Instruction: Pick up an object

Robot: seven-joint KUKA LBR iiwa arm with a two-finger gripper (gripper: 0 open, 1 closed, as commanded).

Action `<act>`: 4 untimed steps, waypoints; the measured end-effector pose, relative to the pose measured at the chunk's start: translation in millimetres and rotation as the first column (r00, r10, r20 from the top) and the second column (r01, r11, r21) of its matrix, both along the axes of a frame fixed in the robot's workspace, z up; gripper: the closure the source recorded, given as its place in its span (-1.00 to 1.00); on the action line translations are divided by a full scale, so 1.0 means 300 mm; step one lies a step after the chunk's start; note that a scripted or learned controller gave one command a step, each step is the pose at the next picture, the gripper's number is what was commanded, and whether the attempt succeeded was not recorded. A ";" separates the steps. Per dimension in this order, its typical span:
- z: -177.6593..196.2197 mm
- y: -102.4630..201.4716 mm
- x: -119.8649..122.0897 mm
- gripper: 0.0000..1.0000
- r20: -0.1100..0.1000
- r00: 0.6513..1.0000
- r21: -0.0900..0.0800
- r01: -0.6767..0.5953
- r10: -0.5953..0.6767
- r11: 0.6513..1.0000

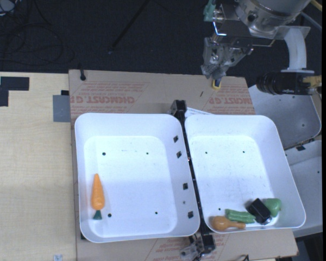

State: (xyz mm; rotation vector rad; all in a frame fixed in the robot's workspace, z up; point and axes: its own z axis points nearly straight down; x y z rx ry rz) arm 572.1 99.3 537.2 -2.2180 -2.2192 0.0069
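Note:
An orange toy carrot (pixel 98 192) with a green stem lies near the front left corner of the left bin (pixel 125 126). In the right bin (pixel 234 125), at its front right corner, sit a black block (pixel 258 210), a green piece (pixel 272 204), a green pod-shaped toy (pixel 239 216) and an orange-tan pear-shaped toy (pixel 226 223), close together. The gripper (pixel 216 75) hangs high above the back edge of the right bin, over the cardboard, far from every object, with nothing visible in it.
A brown cardboard sheet (pixel 130 94) lies under both bins. A black clip (pixel 179 107) sits at the back where the bins meet. A wooden bench top (pixel 27 162) extends to the left. Grey equipment (pixel 293 83) stands at the right.

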 end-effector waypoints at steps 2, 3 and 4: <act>-0.401 -0.182 0.018 1.00 -0.010 1.000 -0.004 0.006 -0.006 1.000; -0.812 -0.395 0.070 1.00 -0.011 1.000 -0.001 0.006 -0.006 1.000; -0.355 -0.214 -0.037 1.00 0.017 1.000 0.003 -0.006 0.006 1.000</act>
